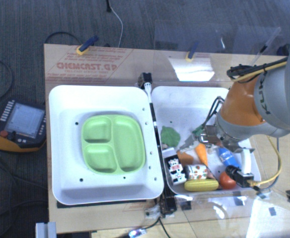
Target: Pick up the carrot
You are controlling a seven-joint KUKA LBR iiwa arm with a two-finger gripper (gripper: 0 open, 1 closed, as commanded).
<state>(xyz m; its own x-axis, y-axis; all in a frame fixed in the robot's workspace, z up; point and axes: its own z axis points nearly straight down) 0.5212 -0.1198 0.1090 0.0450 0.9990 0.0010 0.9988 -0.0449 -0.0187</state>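
While the arm reaches into the right bin [184,105] from the right, the gripper [206,139] hangs low over the pile of toys, and I cannot tell its state, because the wrist covers it from above. The carrot [202,154] lies just below the gripper, tilted, with its thick end toward the gripper; whether the two touch is not clear. Close on the left of the carrot is a brown piece [185,158], and on the right a blue item [228,157]. Further from the gripper lie a spotted block [198,172], a yellow banana [201,185], a red tomato [227,181] and a black-and-white die [174,168]; a green leaf [170,135] lies to the left. Far to the left, the other bin holds a green divided plate [113,144].

The risk, as I judge it, is the crowding: closing here may catch the brown piece or the blue item together with the carrot, or the smooth cone may slip out toward its thin end.
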